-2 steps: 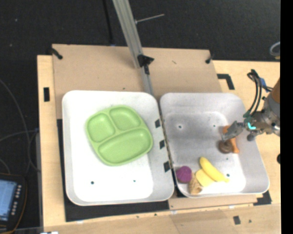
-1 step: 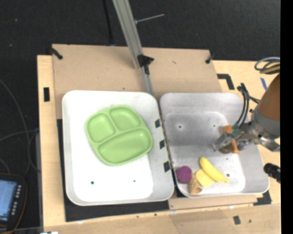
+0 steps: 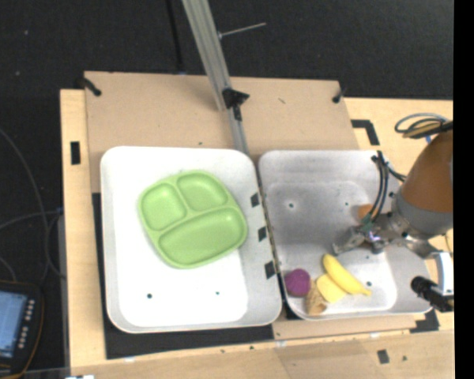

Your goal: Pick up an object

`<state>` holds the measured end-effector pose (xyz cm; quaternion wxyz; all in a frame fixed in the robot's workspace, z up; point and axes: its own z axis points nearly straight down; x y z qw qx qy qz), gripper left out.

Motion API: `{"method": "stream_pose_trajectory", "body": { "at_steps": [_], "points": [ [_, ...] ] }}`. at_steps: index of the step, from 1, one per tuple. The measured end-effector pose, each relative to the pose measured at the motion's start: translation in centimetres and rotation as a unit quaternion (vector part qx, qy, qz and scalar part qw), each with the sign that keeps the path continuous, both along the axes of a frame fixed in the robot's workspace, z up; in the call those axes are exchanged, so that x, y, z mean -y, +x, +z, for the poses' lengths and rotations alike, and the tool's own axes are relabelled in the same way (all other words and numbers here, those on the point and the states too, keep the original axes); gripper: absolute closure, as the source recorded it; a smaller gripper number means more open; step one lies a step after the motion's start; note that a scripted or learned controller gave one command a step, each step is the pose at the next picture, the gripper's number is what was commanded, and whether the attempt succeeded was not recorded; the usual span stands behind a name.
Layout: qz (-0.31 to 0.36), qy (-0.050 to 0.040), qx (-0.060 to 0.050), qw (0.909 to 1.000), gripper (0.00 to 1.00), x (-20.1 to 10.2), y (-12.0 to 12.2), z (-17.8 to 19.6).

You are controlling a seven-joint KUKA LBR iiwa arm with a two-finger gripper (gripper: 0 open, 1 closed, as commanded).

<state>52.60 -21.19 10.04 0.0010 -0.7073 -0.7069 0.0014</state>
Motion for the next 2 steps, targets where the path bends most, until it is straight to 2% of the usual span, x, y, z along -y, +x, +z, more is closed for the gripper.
{"method": "stream_pose_trajectory", "body": {
  "at_steps": [1,2],
  "points": [
    [-0.002,-0.0009,0.004,1.0000,1.00,0.2,0.2,1.4],
    [0.002,-0.0011,0.005,1.0000,1.00,0.0,0.9,6.0]
  ]
}}
